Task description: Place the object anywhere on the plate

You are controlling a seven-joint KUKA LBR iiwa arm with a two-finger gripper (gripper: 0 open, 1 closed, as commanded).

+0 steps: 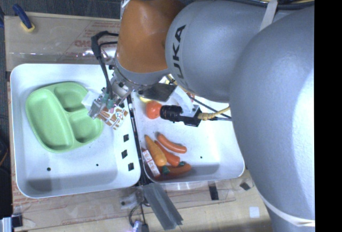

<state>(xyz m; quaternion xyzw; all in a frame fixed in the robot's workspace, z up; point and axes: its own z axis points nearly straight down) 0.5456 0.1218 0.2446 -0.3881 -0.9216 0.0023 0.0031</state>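
Observation:
A green divided plate (60,116) lies in the left bin (69,177). My gripper (101,103) hangs over the plate's right rim, close to the wall between the two bins. A small flat packet (114,115) with an orange and white print sits between the fingers, sticking out to the right and tilted. It hangs partly above the plate's edge and partly above the bare bin floor. The orange wrist band (144,33) and the grey arm cover the upper part of the right bin.
The right bin (224,159) holds an orange ball-shaped fruit (153,110), a sausage (172,144), a carrot (158,154) and a red pepper (179,169) near its front. A blue clamp (23,17) rests on the bench at the far left.

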